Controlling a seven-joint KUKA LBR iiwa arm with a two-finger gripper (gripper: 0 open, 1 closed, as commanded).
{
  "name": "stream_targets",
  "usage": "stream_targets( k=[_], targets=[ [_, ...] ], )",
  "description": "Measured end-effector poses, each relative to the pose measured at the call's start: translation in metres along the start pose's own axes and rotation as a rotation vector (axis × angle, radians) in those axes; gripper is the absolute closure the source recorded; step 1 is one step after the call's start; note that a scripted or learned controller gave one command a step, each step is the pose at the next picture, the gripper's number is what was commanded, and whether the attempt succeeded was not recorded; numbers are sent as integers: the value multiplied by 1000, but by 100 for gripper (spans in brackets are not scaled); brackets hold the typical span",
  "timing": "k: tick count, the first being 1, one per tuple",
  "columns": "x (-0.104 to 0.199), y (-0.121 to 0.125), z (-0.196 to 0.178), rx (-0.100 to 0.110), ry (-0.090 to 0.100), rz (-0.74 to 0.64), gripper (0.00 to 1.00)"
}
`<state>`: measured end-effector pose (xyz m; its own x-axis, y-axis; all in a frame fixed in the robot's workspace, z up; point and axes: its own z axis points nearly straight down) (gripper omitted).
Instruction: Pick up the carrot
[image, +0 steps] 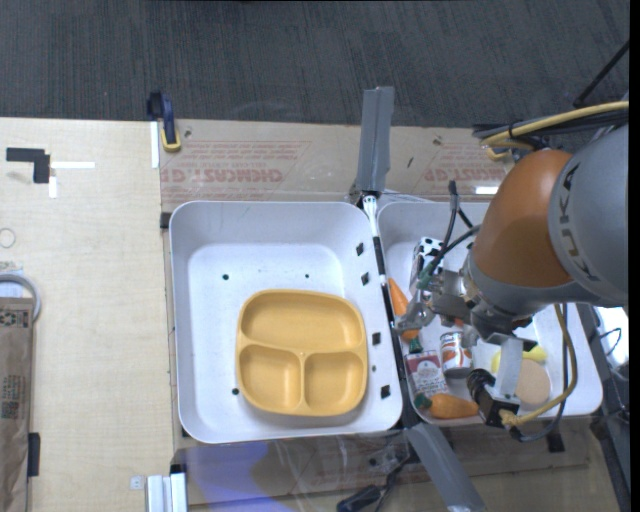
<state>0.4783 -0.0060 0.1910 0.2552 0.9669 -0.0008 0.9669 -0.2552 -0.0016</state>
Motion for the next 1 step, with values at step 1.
stream_targets(
  k=[1],
  targets=[
    [0,0,0,0,0,0,0]
  ],
)
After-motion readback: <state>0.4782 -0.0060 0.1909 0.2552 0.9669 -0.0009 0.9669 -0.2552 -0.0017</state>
